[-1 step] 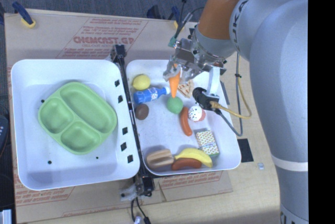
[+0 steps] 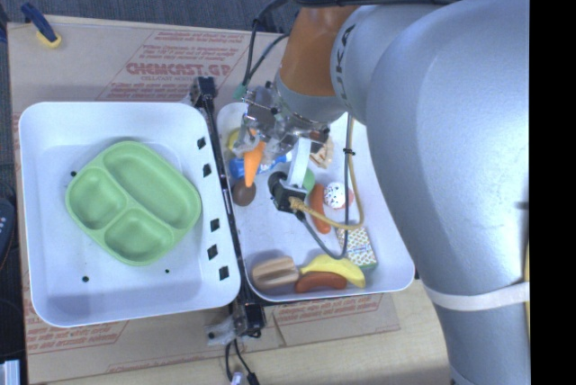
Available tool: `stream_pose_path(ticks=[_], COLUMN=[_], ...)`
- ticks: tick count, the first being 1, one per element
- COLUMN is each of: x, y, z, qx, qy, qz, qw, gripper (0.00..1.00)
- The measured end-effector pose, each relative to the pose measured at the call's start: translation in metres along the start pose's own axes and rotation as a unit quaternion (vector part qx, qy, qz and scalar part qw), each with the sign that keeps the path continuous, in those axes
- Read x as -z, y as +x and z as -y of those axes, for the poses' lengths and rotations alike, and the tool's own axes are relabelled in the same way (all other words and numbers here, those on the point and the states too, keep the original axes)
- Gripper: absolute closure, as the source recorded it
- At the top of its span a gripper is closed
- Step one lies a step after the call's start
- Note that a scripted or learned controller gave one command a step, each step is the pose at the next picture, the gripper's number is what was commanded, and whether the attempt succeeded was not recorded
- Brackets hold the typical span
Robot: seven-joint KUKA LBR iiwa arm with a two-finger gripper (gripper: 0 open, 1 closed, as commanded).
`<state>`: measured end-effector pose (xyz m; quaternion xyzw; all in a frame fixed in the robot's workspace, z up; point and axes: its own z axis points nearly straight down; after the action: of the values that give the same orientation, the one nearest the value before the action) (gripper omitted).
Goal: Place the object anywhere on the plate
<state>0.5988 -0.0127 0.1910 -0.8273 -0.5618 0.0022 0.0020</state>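
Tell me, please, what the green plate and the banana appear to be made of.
The green plate looks like moulded plastic, matte: uniform colour, rounded compartment ridges. The banana seems a smooth plastic toy, evenly yellow; rubber is possible.

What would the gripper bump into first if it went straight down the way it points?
Probably the orange carrot-like toy, right under the gripper in the right bin, beside a blue toy. Depth is hard to judge here, so that's a guess.
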Motion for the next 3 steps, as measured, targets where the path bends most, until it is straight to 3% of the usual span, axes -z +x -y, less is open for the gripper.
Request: stream_pose_path(ticks=[1, 2, 3], x=[0.000, 0.010, 0.014], y=[0.000, 0.000, 0.058], z=[0.000, 0.000, 0.060], qx=[0.000, 0.003, 0.136], qy=[0.000, 0.001, 0.000], qz=[0.000, 0.000, 0.000], qw=[1.0000, 1.0000, 0.9907], gripper=[0.00, 1.00, 1.00])
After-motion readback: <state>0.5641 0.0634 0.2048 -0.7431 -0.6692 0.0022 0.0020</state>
